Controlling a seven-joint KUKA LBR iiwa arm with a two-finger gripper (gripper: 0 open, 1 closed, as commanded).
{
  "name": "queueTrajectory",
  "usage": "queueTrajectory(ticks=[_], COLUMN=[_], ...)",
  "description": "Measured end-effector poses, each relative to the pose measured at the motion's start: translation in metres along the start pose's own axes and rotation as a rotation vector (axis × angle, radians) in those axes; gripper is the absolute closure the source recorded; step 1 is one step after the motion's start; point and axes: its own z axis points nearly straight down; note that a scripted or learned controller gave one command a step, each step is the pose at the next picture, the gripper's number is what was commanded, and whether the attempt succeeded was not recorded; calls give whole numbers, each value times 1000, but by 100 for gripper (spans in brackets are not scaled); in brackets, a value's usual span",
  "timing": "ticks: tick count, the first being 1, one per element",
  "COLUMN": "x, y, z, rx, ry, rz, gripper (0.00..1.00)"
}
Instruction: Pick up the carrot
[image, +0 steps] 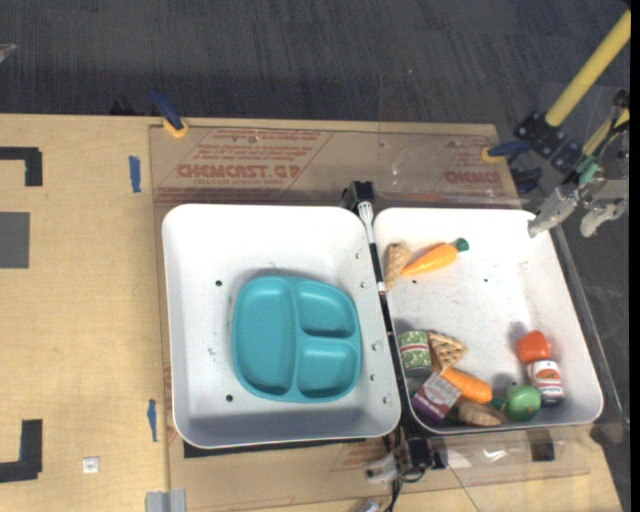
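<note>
The carrot (432, 259) lies in the right bin (500, 290), near its far left corner, its long axis running roughly left to right with the green stem end pointing right and slightly away; its orange tip touches or overlaps a pale ridged shell-like piece (397, 262) beside the bin's left wall. The tool (585, 205) hangs over the far right corner of that bin, just outside or above the rim, so the carrot lies well to its left, across the bin's far side. Whether the tool is spread or pressed together cannot be told from this view; nothing shows between its fingers. Two carrot-like things can be counted: this one, lying clear, and a second orange one (467, 384) crowded among other toy foods near the front edge. The far one looks the easier target. There are two bins; the left bin (190, 300) holds one teal tray (297, 338).
</note>
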Motion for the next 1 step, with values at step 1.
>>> queueTrajectory(ticks=[1], x=[42], y=[30], z=[145], rx=[10], ry=[5], rz=[-75], gripper=[0])
